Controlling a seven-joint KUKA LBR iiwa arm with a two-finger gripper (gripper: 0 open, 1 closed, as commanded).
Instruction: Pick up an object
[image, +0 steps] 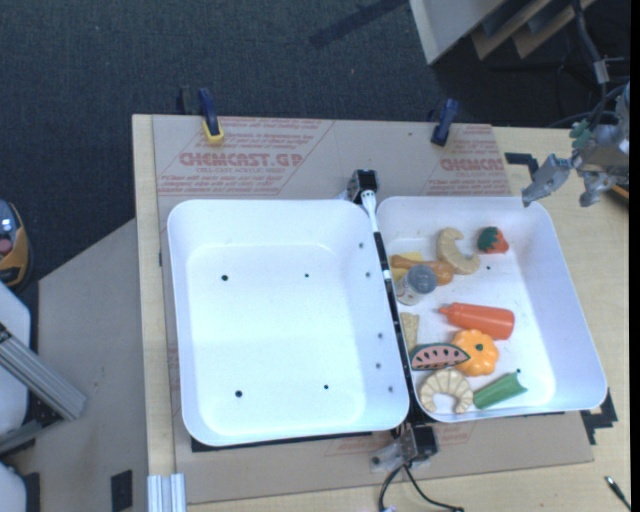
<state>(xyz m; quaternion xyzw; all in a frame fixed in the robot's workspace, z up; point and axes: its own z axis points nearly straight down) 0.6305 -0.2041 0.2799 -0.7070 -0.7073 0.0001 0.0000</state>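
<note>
Presently, my fingers hung over the bench beyond the right bin's far corner; their spread I could not tell. Within that bin lay carrot, watermelon slice, croissant, and green pepper.

Slanted overhead view of both bins

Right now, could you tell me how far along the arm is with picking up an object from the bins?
Nothing looks picked yet. The metal two-finger gripper sits above the far right corner of the right white bin, with nothing visible between its fingers. The toys lie inside that bin: the orange carrot, watermelon slice, green pepper and others. Descending, grasping and lifting all remain.
</note>
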